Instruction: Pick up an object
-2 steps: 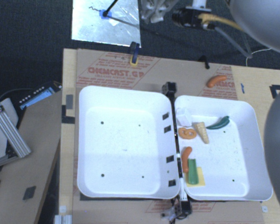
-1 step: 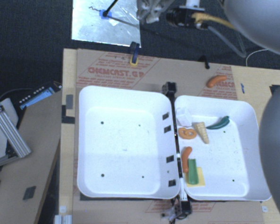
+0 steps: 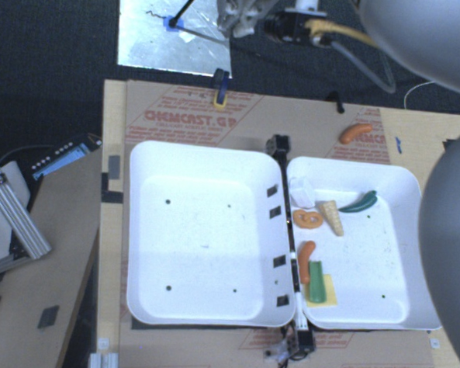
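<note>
The right bin (image 3: 376, 266) holds several small items along its left side: a green pepper (image 3: 359, 202), a beige wedge (image 3: 333, 217), an orange pretzel (image 3: 308, 219), a white piece (image 3: 302, 193), an orange sausage shape (image 3: 306, 254), and a green stick (image 3: 316, 279) lying on a yellow square (image 3: 328, 293). My gripper (image 3: 242, 13) hangs high at the top of the view, beyond the bench's far edge and well away from both bins. Nothing shows in it.
The left bin (image 3: 203, 240) sits beside the right one, with black clips along the shared divider (image 3: 279, 213). Another orange sausage (image 3: 356, 133) lies on the cardboard behind the right bin. A yellow and blue clamp (image 3: 220, 89) stands at the far edge. The grey arm covers the right side.
</note>
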{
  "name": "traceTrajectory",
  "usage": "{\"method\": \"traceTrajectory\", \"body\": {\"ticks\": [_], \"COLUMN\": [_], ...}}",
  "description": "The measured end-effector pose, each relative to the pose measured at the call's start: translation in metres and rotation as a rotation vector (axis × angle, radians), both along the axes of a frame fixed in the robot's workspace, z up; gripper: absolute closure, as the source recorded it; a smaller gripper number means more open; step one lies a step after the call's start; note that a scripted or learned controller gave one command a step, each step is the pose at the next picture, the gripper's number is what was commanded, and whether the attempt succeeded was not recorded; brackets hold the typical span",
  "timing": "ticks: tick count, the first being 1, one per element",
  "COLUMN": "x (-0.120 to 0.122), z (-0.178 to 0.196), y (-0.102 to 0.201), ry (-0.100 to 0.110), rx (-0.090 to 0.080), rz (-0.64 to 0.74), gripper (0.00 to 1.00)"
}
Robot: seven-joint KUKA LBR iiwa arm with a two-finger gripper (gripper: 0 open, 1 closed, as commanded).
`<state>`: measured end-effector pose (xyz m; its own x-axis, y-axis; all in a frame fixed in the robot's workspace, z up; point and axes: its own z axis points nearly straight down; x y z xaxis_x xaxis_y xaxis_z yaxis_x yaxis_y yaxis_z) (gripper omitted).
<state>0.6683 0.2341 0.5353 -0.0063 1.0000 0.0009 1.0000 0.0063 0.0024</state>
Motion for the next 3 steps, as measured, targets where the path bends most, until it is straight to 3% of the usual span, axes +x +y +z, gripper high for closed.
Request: {"method": "traceTrajectory", "body": {"ticks": [1,2,3], "x": [0.001,0.0,-0.055], "z": [-0.016,0.001,0.001], "y": [-0.095,-0.061,-0.021], "ry": [0.001,-0.002,0.001], "rx": [-0.004,0.001,0.002], "rz": [-0.013,-0.001,0.003], "gripper": [1.0,1.0,1.0]}}
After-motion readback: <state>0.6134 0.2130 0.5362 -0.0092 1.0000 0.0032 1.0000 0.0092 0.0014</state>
